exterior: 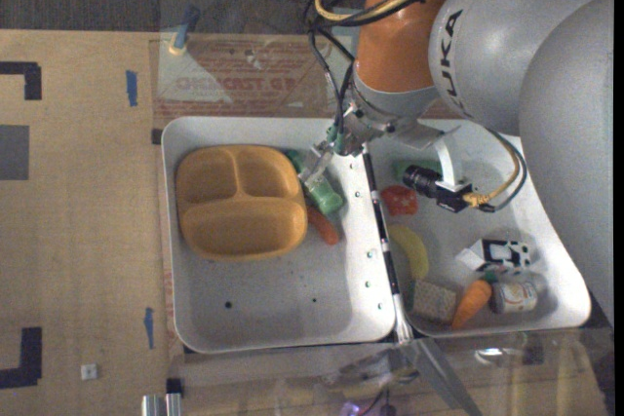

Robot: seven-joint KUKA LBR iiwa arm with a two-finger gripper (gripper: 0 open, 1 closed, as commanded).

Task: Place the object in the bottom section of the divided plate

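**1. Claw.** Locate the claw (320,169) over the left bin (273,307), close to the wall it shares with the right bin (450,231). The arm (507,34) comes down to it from the upper right. You cannot tell from this view how far the claw is open, nor whether it has hold of anything.

**2. Task items.**
- The green thing (328,201) lies just below the claw, touching it or nearly so. The claw hides its upper part.
- The green thing rests on the bin floor, outside the plate (239,200) and just beside the plate's right rim.
- The plate lies immediately left of the claw.
- The bottom section (239,231) of the plate is the large one, down and to the left of the claw.
- A carrot (326,230) lies below the green thing, farther from the claw, at the plate's lower right corner.

**3. Other items.** All of these lie right of the claw, across the shared wall.
- The red thing (398,200) is nearest the claw.
- The yellow thing (414,249) lies lower right of the claw.
- The tan block (436,299), the second carrot (471,303) and the can (514,294) sit in a row, well apart from the claw.
- A black-and-white thing (507,253) sits just above the can.

**4. Counter.** The counter (78,209) extends well to the left of the claw.
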